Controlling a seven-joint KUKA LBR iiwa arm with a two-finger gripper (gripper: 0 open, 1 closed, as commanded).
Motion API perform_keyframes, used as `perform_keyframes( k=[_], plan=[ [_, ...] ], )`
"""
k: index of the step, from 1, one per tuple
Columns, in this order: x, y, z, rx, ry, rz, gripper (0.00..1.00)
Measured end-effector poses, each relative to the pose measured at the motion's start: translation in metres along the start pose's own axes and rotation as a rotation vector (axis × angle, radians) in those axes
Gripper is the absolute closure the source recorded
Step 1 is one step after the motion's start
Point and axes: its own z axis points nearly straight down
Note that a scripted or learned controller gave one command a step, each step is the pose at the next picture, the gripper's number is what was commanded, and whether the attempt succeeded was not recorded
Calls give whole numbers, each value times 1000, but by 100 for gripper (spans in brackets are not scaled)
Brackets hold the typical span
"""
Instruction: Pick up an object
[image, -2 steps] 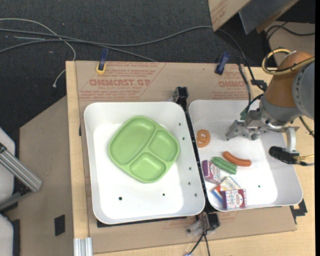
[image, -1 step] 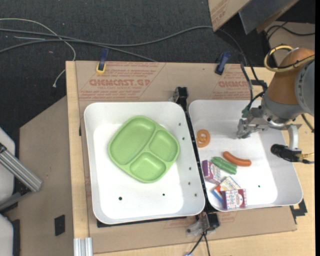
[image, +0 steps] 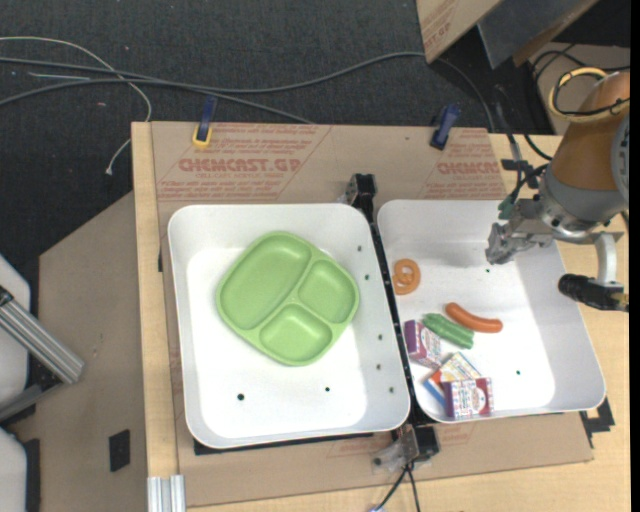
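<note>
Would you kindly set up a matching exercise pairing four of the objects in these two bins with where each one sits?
Things:
1. Green plastic three-compartment plate
2. Small orange ring-shaped toy
3. Orange toy hot dog
4. Purple and red small carton

Places:
A. In the right bin, near its front edge
B. In the right bin, close to the divider between the bins
C. In the middle of the left bin
D. In the right bin, beside a green toy vegetable

Pairs: 1-C, 2-B, 3-D, 4-A
</note>
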Motion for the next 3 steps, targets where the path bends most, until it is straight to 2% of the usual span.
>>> perform_keyframes(
  k=[2, 3],
  plan=[
    [-17, -5, -108, -2, -1, 0, 100],
    [46, -11, -108, 7, 4, -6, 100]
  ],
)
